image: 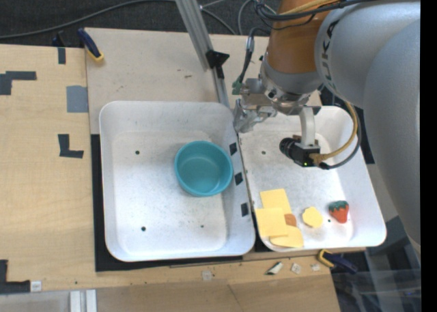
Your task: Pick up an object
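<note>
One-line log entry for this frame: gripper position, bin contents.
gripper: over divider, far end | left bin: teal plastic bowl | right bin: yellow cheese slices, red toy strawberry | grasp: none seen

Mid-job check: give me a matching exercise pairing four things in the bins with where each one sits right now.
Things:
1. round teal plastic bowl
2. flat yellow cheese-like slices
3. small red strawberry-shaped toy
4. gripper

Places:
A. near corner of the right bin, by its right rim
B. middle of the left bin
C. above the divide between the bins, at their far end
D. near end of the right bin, by the divide

Pairs: 1-B, 2-D, 3-A, 4-C
</note>
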